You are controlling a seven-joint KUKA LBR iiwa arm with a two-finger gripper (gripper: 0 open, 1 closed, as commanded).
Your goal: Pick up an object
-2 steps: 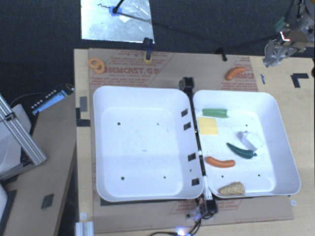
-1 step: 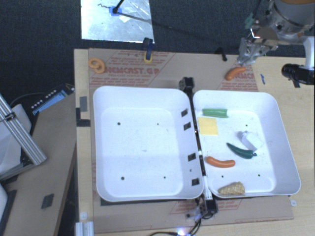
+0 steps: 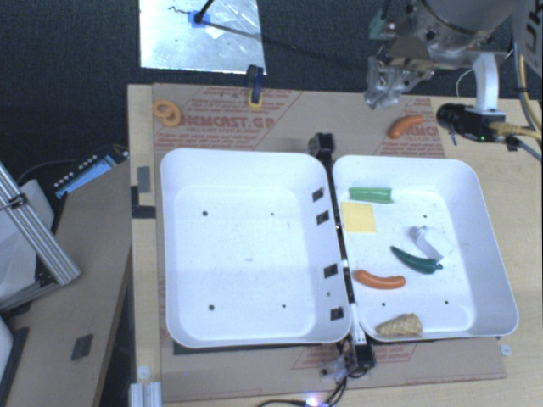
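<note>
The right bin holds a green pickle-like piece, a flat yellow square, a dark green pepper, a small grey-white piece, an orange sausage and a tan crusty piece. My gripper hangs high beyond the far edge of the right bin, over the cardboard, well away from all of these. Nothing shows at its tip.
The left bin sits beside the right one, joined along a black hinge strip. On the cardboard behind the bins lie a second orange sausage, a tan ring and a yellow-blue clamp.
</note>
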